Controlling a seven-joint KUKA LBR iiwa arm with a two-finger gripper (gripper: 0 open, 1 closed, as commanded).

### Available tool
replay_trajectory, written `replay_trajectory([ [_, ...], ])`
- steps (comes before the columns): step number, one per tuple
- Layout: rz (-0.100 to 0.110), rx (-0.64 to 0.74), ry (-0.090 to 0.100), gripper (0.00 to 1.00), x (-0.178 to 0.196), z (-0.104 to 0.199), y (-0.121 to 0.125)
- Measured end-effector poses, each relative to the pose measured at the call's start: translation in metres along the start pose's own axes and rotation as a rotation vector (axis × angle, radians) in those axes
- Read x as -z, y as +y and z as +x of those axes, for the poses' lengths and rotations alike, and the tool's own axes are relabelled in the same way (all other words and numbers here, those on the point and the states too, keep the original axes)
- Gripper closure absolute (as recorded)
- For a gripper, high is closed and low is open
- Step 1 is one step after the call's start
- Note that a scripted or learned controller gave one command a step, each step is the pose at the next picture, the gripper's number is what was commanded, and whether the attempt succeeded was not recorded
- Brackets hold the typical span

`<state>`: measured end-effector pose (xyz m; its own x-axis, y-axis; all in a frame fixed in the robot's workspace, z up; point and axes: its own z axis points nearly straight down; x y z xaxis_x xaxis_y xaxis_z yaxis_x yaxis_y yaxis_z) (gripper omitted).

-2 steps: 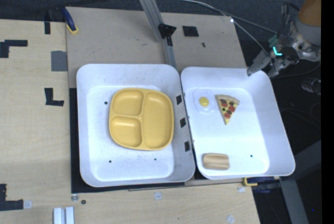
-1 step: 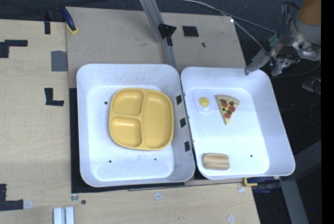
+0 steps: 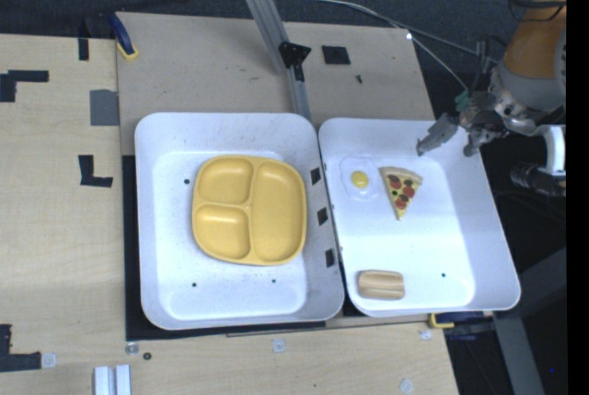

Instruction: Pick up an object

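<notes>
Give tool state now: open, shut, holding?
tool: open, holding nothing, above the top right corner of the right bin.

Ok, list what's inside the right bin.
The right bin holds a fried egg, a pizza slice and a bread roll, all lying apart. The gripper hangs over its upper edge, covering a little of the rim.

I found two bins side by side on the bench (image 3: 230, 62). The left bin (image 3: 156, 200) held a divided plate (image 3: 248, 209). The right bin (image 3: 469, 227) held an egg (image 3: 359, 180) left of a pizza slice (image 3: 400, 191), a bun (image 3: 380, 284) nearer me.
</notes>
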<state>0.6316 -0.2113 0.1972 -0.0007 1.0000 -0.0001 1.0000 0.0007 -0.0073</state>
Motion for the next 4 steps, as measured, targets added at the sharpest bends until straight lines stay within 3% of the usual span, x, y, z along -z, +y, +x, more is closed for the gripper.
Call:
replay_trajectory([
  [2,-0.009,0.0,-0.002,0.0,-0.105,0.008,0.007],
  [3,-0.02,0.003,-0.005,1.0,-0.089,0.008,0.011],
  [4,-0.012,0.0,-0.002,1.0,-0.028,0.002,0.01],
])
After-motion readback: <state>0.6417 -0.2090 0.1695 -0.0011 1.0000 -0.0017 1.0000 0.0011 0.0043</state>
